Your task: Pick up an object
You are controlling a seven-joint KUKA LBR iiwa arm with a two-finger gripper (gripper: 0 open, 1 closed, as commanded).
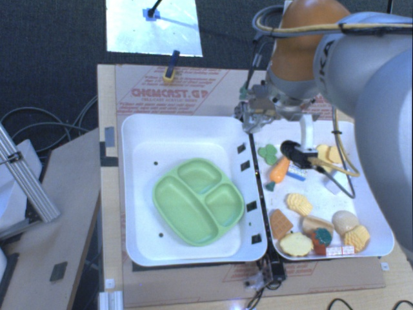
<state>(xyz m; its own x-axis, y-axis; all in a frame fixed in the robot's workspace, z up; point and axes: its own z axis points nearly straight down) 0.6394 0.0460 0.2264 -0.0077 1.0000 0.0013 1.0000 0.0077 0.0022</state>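
The right bin holds several toy foods: a green piece, an orange carrot, a ridged yellow piece, a brown wedge, a yellow slice and a pale egg shape. My gripper hangs over the far end of the wall between the two bins, up and left of the green piece. Nothing shows between its tips. The big grey arm covers the far right part of the right bin.
The left bin holds a light green divided plate. More toy pieces, a red and teal one and a yellow one, lie by the right bin's near edge. A printed cardboard sheet lies behind the bins.
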